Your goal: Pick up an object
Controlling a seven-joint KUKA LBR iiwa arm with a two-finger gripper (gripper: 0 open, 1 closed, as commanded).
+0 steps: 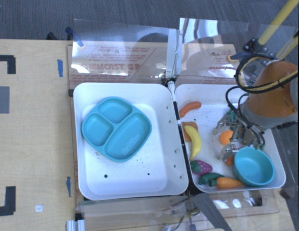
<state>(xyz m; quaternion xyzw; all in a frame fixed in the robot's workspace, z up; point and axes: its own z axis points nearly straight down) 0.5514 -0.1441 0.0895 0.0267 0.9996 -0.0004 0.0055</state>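
Orange toy fruit [226, 137] sits in the right bin [279, 170], right at the lowered pincer [234, 139].

From the overhead camera, the pincer is down among the toys, beside the blue bowl [254, 166]; whether it is wide or narrow, or holding anything, I cannot tell. A banana [193, 139] and carrot [229, 182] lie nearby. Judging by this, nothing is lifted yet; the grasp and raise remain.

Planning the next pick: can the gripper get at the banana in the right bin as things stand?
Probably yes: the banana lies uncovered left of the gripper, with bare bin floor between them.
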